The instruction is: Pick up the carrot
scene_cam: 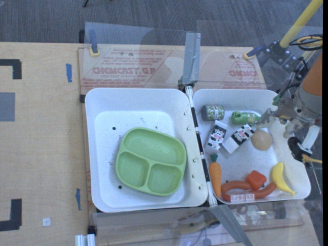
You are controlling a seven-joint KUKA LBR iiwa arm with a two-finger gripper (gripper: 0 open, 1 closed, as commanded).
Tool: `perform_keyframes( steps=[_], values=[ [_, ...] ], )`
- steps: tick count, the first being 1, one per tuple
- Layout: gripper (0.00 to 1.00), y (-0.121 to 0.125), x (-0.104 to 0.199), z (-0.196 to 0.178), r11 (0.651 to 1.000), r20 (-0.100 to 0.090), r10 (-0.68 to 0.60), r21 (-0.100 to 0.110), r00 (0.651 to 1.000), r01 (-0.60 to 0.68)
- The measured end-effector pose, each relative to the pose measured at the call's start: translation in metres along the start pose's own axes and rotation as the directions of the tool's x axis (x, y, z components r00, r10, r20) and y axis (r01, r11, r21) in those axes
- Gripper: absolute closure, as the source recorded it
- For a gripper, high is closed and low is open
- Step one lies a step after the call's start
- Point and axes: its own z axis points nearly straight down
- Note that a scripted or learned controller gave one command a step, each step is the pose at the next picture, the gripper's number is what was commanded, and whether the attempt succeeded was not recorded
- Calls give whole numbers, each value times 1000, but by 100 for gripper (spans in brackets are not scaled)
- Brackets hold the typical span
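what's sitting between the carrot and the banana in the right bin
In the camera view, an orange block and a red sausage lie between the carrot and the banana.

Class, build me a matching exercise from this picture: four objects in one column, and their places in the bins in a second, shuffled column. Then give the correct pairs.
Column 1
1. orange carrot with green top
2. light green divided plastic plate
3. yellow toy banana
4. small green can

Column 2
A. alone in the left white bin
B. right bin, near the front right corner
C. right bin, near the back left corner
D. right bin, along the left wall near the front

Pairs: 1-D, 2-A, 3-B, 4-C
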Motion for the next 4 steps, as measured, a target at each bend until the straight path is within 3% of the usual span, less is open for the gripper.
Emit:
perform_keyframes(
  steps=[1,2,3,4],
  values=[
    [0,-34,12,-16,999,3,48,4,999,-48],
    [0,-104,57,52,998,4,-62,0,998,62],
    [0,-46,31,51,925,7,380,1,925,-380],
    [100,-45,32,41,927,8,376,2,926,-376]
  ],
)
